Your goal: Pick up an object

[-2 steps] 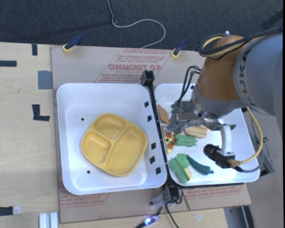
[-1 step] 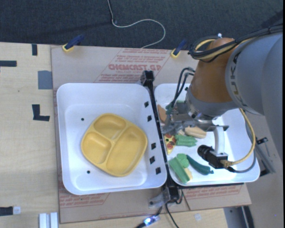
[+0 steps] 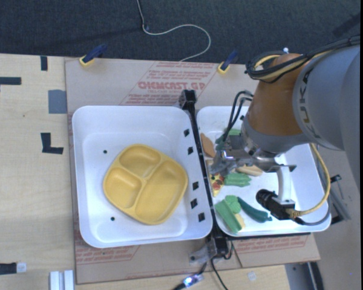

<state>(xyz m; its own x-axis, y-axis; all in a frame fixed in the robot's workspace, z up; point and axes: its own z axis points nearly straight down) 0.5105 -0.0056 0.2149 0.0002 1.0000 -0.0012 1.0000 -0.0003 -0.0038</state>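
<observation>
The gripper (image 3: 221,162) is down low in the right bin (image 3: 311,162), over a pile of small toys (image 3: 230,177). I cannot tell its state. More green toys (image 3: 230,210) lie at six o'clock from it. At nine o'clock, the yellow divided plate (image 3: 146,183) lies in the left bin (image 3: 88,162). The arm (image 3: 284,110) bends down from three o'clock, probably to grab a toy.

Arm (image 3: 290,107) hides right bin (image 3: 314,222) (mostly)

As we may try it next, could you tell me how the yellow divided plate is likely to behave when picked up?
The yellow divided plate looks rigid, probably light moulded plastic. Lying flat in the left bin, it shouldn't roll. Its glossy, shallow rim may slip.
</observation>
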